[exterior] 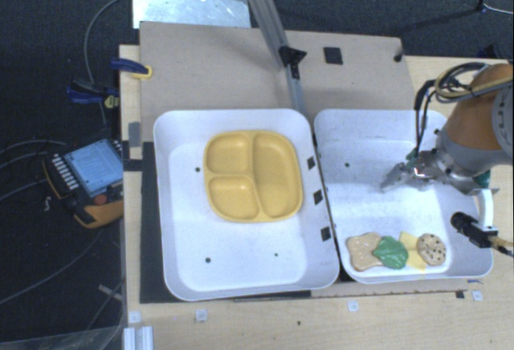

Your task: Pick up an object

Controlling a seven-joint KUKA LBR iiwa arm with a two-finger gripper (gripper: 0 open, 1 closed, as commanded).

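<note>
Nearest, along the near wall of the right bin (377,140), is a tight row of small food-like pcs: a tan biscuit shape (363,251) on the left, a green leafy pc (391,252) touching it, a yellow wedge (411,247) tucked partly under the green, and a round speckled cookie (431,249) on the right. They're bunched vs. that wall, prob. slid or dropped there, so any of them is a fair pick target; being packed close and hard by the rim makes a clean two-finger close awkward imo.

A bit farther, over the right bin's bare floor, is the gripper (399,177), reaching in from the right w/ the grey arm and its orange band (474,120) behind it. Its tips point left, well apart from the food row. Fingers look slightly spread, but too blurred to call; can't tell how open. Nothing seen between them, so no hold.

Left bin (185,260), mid to far: a yellow divided plate (254,176) w/ three compartments lying flat, nothing in them. It's another candidate but broad and low, harder to pinch.

Farthest: a metal pole (265,7) slanting up from between the bins, likely a camera mount
</note>
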